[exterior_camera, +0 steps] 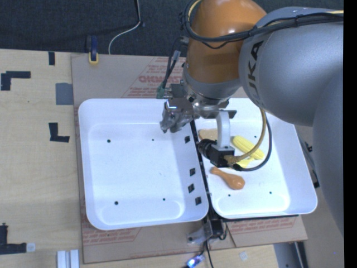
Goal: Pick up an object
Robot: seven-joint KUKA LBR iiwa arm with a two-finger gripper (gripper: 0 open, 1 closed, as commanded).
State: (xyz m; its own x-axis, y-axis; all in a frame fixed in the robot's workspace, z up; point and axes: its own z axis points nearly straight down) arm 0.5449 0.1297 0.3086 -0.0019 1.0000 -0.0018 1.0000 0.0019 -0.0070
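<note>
My gripper (pixel 172 121) hangs low over the far right corner of the left bin (pixel 134 172), close to the divider between the two bins. In the right bin (pixel 279 194) lie a yellow corn-like piece (pixel 244 146), an orange drumstick-shaped toy (pixel 230 178) nearer the front, and a tan piece (pixel 207 133) partly hidden under the wrist. All three lie to the right of the gripper, apart from it. I see nothing under or in the gripper.
The big grey arm and its orange band (pixel 223 32) cover the far part of the right bin. Both bins rest on a cardboard sheet (pixel 111 77) on the wooden bench. Small black marks dot the left bin's floor.
</note>
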